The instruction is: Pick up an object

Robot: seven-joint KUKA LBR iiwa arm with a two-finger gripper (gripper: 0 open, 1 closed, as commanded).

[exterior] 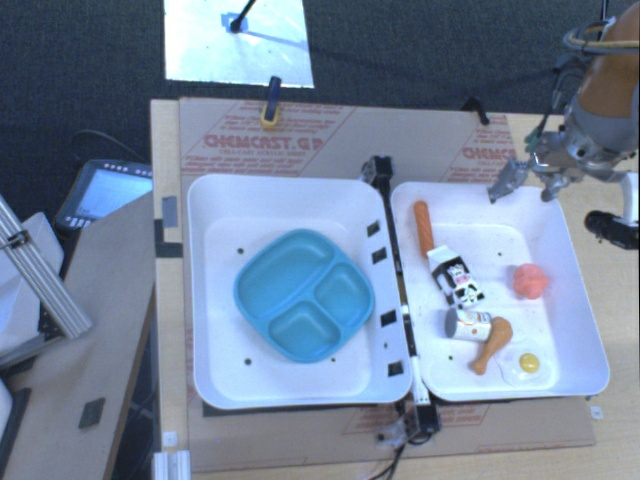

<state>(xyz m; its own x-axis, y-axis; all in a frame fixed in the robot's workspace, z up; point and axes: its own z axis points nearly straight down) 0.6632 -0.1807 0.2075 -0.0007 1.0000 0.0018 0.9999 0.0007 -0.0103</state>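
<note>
The right bin (560, 230) holds an orange carrot-like stick (423, 226), a black-and-white carton (455, 280), a small white can (468, 323), a brown drumstick (493, 342), a pink lump (531, 281) and a fried egg (526, 365). My gripper (524, 184) hangs above the bin's far right corner, fingers spread open with nothing between them. It is well clear of all the objects.
The left bin (210, 218) holds a blue sectioned plate (303, 294). A black divider with clips (388, 258) runs between the bins. A yellow clamp (271, 111) sits on the cardboard at the back. A tablet (100, 196) lies off the bench at left.
</note>
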